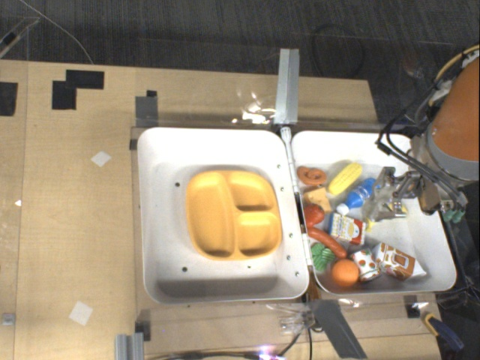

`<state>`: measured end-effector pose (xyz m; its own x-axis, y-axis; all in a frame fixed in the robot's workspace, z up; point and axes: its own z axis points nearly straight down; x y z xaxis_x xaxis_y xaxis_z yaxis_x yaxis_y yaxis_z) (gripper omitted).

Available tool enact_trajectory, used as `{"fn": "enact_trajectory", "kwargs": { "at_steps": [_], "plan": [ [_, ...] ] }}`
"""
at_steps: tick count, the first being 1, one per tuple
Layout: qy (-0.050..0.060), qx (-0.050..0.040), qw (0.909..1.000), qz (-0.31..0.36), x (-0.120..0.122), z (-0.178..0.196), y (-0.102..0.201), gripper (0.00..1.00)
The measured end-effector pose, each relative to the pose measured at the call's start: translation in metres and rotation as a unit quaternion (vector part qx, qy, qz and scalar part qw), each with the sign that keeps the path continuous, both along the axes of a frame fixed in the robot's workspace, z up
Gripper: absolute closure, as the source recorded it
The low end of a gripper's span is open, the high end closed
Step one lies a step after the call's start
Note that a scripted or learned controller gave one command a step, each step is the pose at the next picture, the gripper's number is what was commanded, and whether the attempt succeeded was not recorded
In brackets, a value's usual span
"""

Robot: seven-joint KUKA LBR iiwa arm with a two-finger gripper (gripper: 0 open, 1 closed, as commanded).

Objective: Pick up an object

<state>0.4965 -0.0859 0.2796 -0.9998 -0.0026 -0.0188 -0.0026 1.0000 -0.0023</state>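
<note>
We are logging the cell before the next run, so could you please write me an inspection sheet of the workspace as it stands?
Surface: wooden bench bearing two white bins side by side, left bin and right bin.
Job's things: in the right bin, toy corn cob, pretzel, blue bottle, tomato, orange, small cartons.
Clutter: yellow divided tray in the left bin; black tape marks and pale tape squares on the bench.
Grippers: gripper low over the right bin, beside the blue bottle; no grasp seen.
Cables: black cables at the arm's wrist.
Surroundings: dark carpet behind the bench.
</note>
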Motion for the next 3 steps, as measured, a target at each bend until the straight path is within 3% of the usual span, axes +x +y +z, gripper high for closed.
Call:
{"fn": "enact_trajectory", "kwargs": {
  "at_steps": [1, 2, 3],
  "plan": [
    [0.000, 0.0001, 1.0000, 0.000, 0.000, 0.000, 0.000, 0.00],
    [0.001, 0.0041, 0.9734, -0.229, 0.039, -0.190, -0.041, 0.00],
    [0.001, 0.0080, 0.9090, -0.417, 0.073, -0.190, -0.007, 0.00]
  ]
}}
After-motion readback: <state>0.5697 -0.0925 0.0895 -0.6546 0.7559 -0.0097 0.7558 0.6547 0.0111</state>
